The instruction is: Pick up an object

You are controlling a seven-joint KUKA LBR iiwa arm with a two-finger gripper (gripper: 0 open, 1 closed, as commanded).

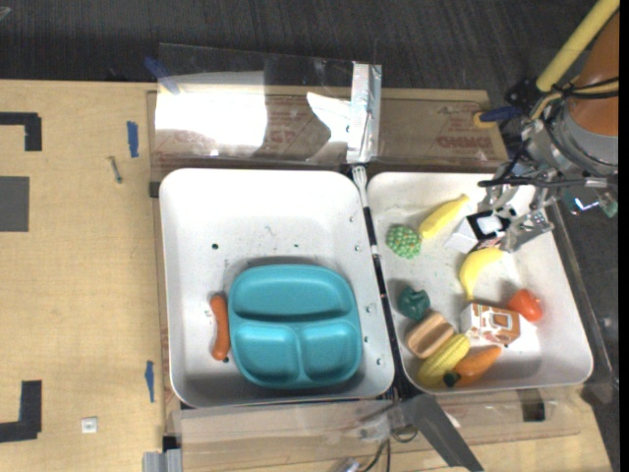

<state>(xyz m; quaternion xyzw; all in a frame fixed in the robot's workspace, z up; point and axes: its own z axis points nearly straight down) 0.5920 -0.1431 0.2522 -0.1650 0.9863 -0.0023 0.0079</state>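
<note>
Gripper (513,226) sits low over the upper part of the right bin (575,362), and from this slant I cannot tell how it is set. Just under it lies a yellow lemon-like fruit (476,266); whether they touch is unclear. Left of that, a yellow banana-shaped piece (442,215) lies tilted beside a bumpy green ball (403,241). Lower down come a dark green toy (413,302), a small orange-and-white carton (490,324) whose printing is too small to read, an orange-red fruit (526,306), a tan bun-like piece (428,333), a corn cob (444,357) and a carrot (478,362), all crowded together. Over in the left bin (187,264), a teal divided tray (293,324) lies with an orange sausage (221,326) just beside its left edge. Faint red lettering marks the cardboard (432,131) behind the bins, unreadable.
</note>
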